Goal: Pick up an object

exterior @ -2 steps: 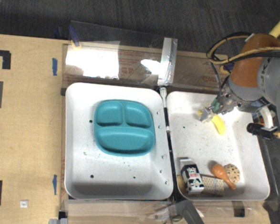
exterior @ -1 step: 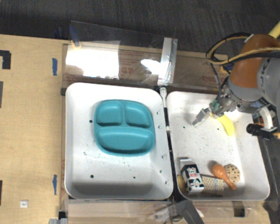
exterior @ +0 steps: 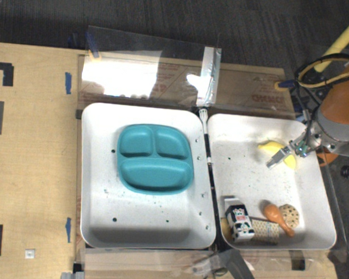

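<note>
While you look at the right-hand bin (exterior: 314,193), you will find the gripper (exterior: 279,157) low over its upper part, reaching in from the right with the grey arm (exterior: 337,120) and its orange band behind it. Its two fingers (exterior: 274,161) point down and to the left, and they sit right against a yellow object (exterior: 272,148), a small rounded lump that shows on both sides of the fingertips. Whether the fingers are apart, together, or clamped on that yellow piece, you cannot tell from this angle; the tips and the object overlap and the gap between them is too small to read. Moving outward, the same bin holds three more things along its lower edge, well apart from the gripper: a small white carton (exterior: 239,220) with a black and white figure on it, a speckled flat strip (exterior: 266,230) just beside the carton, and a wooden-looking rattle (exterior: 281,216) with an orange handle and a round tan dotted head lying across the strip's right end. That makes four objects in the right bin, one of each. Further left, the second bin (exterior: 94,178) holds one teal divided plate (exterior: 155,158) with three compartments, lying flat near the bin's upper middle. You have two white bins in all, side by side and touching along their inner rims, on a brown bench (exterior: 24,155).
</note>
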### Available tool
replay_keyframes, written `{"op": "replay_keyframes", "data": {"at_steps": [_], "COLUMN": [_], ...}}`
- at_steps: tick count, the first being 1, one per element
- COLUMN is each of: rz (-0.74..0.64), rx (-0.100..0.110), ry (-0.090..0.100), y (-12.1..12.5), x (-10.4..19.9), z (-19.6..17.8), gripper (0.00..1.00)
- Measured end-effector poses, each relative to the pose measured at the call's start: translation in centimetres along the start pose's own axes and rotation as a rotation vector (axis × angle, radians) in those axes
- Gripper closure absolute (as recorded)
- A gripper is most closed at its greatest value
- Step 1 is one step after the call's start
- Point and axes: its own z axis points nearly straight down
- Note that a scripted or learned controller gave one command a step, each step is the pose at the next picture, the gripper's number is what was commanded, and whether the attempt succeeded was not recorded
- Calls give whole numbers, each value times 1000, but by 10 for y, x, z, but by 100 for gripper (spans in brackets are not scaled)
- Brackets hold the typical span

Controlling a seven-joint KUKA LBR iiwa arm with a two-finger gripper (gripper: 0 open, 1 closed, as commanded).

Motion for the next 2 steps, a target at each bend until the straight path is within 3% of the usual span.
{"op": "replay_keyframes", "data": {"at_steps": [1,2], "rz": [1,1], "rx": [-5,-10], "ry": [1,-7], "y": [-19,-17], "x": [0,-2], "z": [29,16], "gripper": [0,100]}}
